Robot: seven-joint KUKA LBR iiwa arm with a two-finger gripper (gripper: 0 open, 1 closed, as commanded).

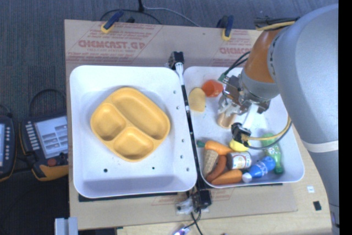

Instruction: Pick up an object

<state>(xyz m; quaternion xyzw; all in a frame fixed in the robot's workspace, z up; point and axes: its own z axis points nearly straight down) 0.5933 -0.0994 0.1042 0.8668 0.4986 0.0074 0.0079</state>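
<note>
Tan bottle (225,117) stands roughly upright beneath the gripper (235,109); its grip cannot be told.

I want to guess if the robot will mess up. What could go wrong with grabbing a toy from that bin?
The toys in the right bin lie heaped at the near end: carrots, a small bottle, a can. The gripper might pinch two at once, or push one aside. It also hangs near the yellow egg shape and the red ball, so it could bump them and make them roll.
</note>
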